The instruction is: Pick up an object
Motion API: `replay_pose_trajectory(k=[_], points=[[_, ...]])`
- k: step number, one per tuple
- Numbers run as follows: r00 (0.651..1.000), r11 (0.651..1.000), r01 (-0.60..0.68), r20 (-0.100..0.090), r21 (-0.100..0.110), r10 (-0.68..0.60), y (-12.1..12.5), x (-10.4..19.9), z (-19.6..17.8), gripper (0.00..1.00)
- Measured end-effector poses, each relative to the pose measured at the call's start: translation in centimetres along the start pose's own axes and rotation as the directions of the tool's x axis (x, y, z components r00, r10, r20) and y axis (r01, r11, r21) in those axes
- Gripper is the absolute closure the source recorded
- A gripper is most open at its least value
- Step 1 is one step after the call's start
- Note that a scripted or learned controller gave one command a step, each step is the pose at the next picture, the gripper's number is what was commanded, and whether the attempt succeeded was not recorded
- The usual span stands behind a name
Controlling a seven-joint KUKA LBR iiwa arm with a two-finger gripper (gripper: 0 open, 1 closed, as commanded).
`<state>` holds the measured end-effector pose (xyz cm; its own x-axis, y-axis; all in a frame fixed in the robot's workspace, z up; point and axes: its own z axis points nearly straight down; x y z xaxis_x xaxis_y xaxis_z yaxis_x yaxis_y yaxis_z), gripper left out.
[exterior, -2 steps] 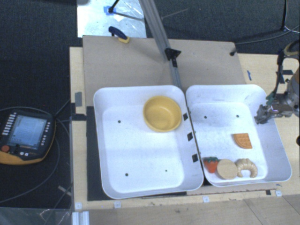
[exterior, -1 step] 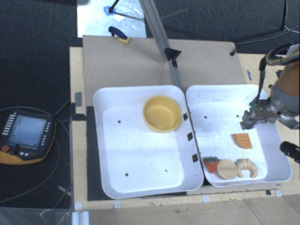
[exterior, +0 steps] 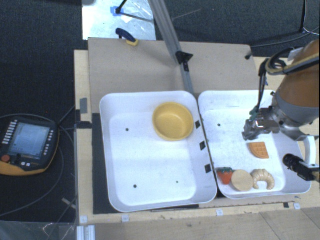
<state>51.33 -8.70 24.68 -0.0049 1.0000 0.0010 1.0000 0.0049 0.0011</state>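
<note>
Hand (exterior: 256, 129) above waffle (exterior: 259, 150), grip state unclear. Croissant (exterior: 263, 179) and biscuit (exterior: 242, 180) close below waffle; flat waffle may slip from fingers.

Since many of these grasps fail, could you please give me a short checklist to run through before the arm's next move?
1. Target in reach: the waffle piece lies flat in the right bin, just below the gripper. Ok.
2. Room around the target: it lies apart from the croissant, the round biscuit and the red piece. Ok.
3. Gripper centred over the target: it sits a little to the upper left. Not ok.
4. Finger state: cannot tell.
5. Nothing carried already: cannot tell.
6. Left bin traffic: the yellow bowl sits well away from the arm. Ok.
</note>
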Motion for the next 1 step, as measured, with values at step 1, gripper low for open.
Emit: replay_pose_trajectory(k=[1], points=[[1.0,1.0,0.0,0.0,0.001,0.0,-0.29,4.39,0.9,1.0]])
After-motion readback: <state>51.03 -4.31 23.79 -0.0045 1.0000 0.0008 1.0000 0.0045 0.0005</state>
